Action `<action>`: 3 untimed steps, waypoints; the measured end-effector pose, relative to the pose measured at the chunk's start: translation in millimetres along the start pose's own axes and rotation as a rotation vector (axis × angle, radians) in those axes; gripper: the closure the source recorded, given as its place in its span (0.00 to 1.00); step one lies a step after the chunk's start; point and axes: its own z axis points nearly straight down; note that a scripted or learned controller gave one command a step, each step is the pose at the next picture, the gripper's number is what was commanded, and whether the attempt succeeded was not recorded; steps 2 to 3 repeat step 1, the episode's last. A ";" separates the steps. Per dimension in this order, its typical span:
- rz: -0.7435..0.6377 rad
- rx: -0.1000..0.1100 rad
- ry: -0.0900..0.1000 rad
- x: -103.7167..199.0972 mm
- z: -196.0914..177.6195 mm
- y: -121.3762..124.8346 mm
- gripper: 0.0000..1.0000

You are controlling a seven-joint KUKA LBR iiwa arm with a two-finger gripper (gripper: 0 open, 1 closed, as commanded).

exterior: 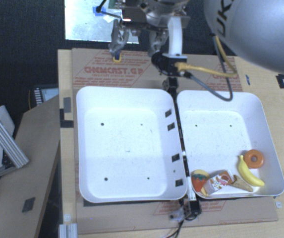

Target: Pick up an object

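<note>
The right bin [260, 114] holds a small cluster in its near right corner: a yellow banana [249, 172], an orange ring-shaped toy [254, 158], a red-orange round fruit [199, 179], a white and red packet [219, 181] and a brown wedge [242, 184]. My gripper [135, 46] hangs at the top of the view, beyond the far edge of the left bin [82, 133], well away from the cluster. Its two fingers [117, 42] stand apart and open, with nothing between them.
Both bins rest on a printed cardboard sheet [107, 69]. A yellow cable [206, 71] and a grey cable [216, 90] trail over the right bin's far edge. Black clips [174, 143] line the seam between the bins. An aluminium rail [3, 138] leans at the left.
</note>
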 end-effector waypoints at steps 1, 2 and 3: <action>-0.011 -0.004 0.007 2.3 -73.3 -80.7 0.00; -0.011 -0.004 0.007 2.3 -73.3 -80.7 0.00; -0.011 -0.004 0.007 2.3 -73.3 -80.7 0.00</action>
